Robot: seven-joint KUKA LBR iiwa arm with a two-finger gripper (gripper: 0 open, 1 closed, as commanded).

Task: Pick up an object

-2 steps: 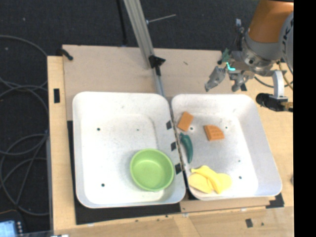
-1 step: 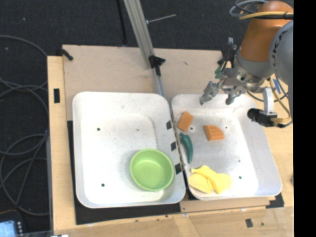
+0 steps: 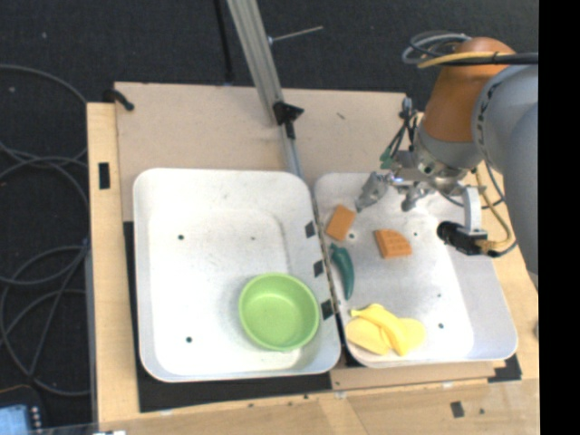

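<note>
Overhead slanted view of the bench with two shallow white bins side by side. The left bin (image 3: 181, 207) contains a green bowl (image 3: 278, 310), upright, near its lower right corner. The right bin (image 3: 471, 324) contains four loose items: an orange block (image 3: 340, 223) tilted near the dividing edge, a second orange block (image 3: 392, 243) lying flat toward the bin's middle, a dark green curved object (image 3: 343, 270) beside the inner wall, and a yellow banana-like piece (image 3: 385, 331) at the lower left corner.

The grey arm with its orange band (image 3: 462, 98) reaches in from the right and hangs over the upper part of the right bin. The gripper (image 3: 391, 192) points down and to the left; its two fingers are spread apart — one finger tip (image 3: 370, 194) lies near the upper right of the tilted orange block, the other above the flat orange block. Nothing is seen between the fingers, and whether either tip touches the bin floor cannot be judged from this angle. A black fitting (image 3: 458, 236) sits over the bin just right of the flat block. A metal strut (image 3: 258, 57) rises from behind the bins.
</note>
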